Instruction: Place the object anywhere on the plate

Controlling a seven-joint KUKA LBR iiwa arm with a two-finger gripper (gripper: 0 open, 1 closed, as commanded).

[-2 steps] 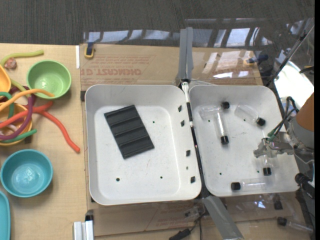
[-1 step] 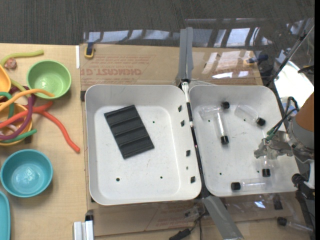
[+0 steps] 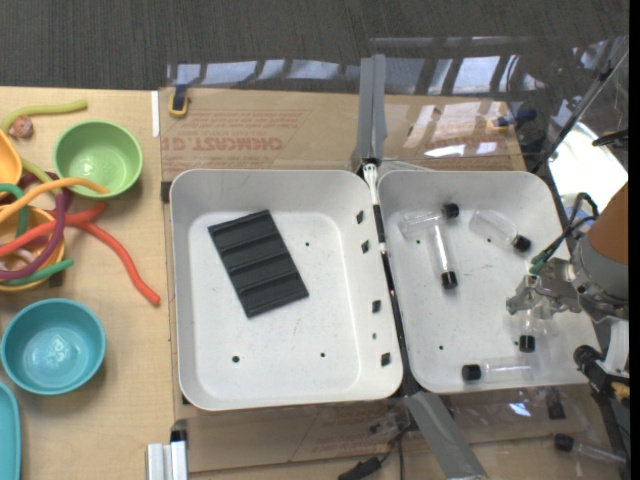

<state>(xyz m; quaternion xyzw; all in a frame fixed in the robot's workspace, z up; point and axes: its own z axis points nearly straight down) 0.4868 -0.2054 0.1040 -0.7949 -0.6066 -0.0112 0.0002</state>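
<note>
Seen from above the bench, my gripper hangs over the right side of the right-hand bin, reaching in from the right, with the grey wrist behind it at the frame's edge; whether it is open or closed I cannot tell, as the metal and clear plastic blur together there. The task's things, clear tubes with black caps, all lie in this right bin. The central tube lies lengthwise, its cap at the near end. A second tube rests just left of it toward the far wall, with a black cap close by. A third tube lies at a slant to the right, its cap pointing toward my wrist. A fourth tube lies along the near wall, cap to the left. A fifth cap sits just nearer than my gripper; I cannot tell whether its tube touches the tool. The plate, a black ridged slab, lies flat and tilted in the left bin, well apart from every tube, with nothing on it. Both bins stand on brown cardboard. On the wooden bench to the left sit a green bowl, a teal bowl and a tangle of coloured strands.
</note>
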